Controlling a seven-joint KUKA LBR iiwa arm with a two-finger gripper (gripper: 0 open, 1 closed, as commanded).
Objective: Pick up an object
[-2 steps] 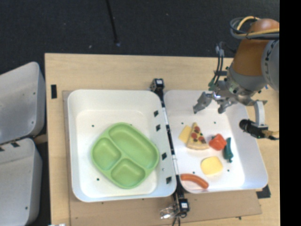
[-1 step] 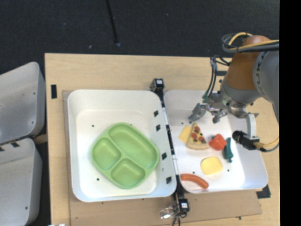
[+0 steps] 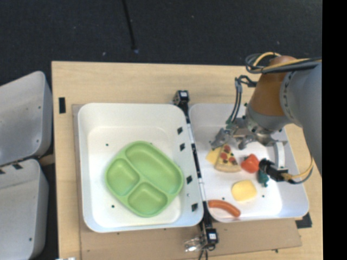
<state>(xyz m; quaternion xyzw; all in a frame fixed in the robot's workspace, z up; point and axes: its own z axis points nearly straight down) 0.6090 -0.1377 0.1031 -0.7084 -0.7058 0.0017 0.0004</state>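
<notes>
The right bin [image 3: 293, 199] holds several toy foods. A pizza slice [image 3: 225, 160] lies near its middle. Beside it to the right is a red pepper [image 3: 250, 163] with a green stem. A yellow piece [image 3: 244, 190] sits in front of them, and a red sausage [image 3: 223, 208] lies by the front rim. My gripper [image 3: 230, 141] hangs just over the far end of the pizza slice. Its fingers [image 3: 218, 141] are spread apart, open, with nothing between them.
A green divided plate [image 3: 143, 178] lies in the left bin [image 3: 92, 129]. The raised rims between the two bins [image 3: 194, 161] run just left of the pizza slice. The arm's grey body with its orange band [image 3: 268, 93] covers the right bin's far right corner.
</notes>
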